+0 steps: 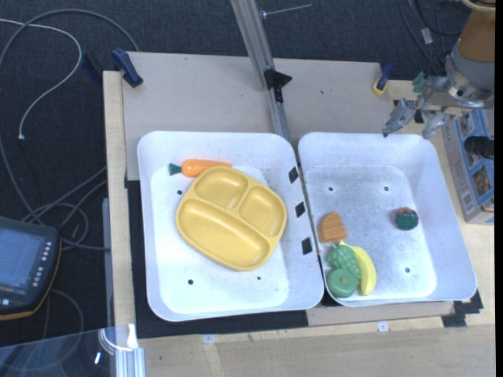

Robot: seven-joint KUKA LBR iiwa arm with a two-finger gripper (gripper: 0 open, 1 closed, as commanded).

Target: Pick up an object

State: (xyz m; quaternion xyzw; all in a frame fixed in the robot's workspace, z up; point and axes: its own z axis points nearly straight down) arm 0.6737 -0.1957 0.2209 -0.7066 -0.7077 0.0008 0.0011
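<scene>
hovering up past the far right corner of the right bin (pixel 440 163), the gripper (pixel 414 121) has its two fingers splayed apart with nothing between them, so it's open and empty. it sits over the bench rather than over the bin floor, which looks to me like a parked or start pose, well away from anything it could grab. behind it the grey wrist and the orange band lead off to the upper right.

candidates for the pick are all in that right bin. closest to the gripper is a small dark green toy with a red spot (pixel 405 218), alone near the right wall, probably the easiest target since nothing crowds it. down in the near left corner there's a cluster: an orange waffle-looking piece (pixel 332 228), a green bumpy vegetable (pixel 342 258) on a round green base, and a yellow banana (pixel 363 269) touching the green one. those are jammed against the wall and each other, so fingers would have little room there.

left bin (pixel 157 210) has a yellow divided plate (pixel 231 217) lying flat at a slant, with a toy carrot (pixel 200 166) just beyond its far edge, right beside it.

nothing picked yet, task looks barely started.
</scene>
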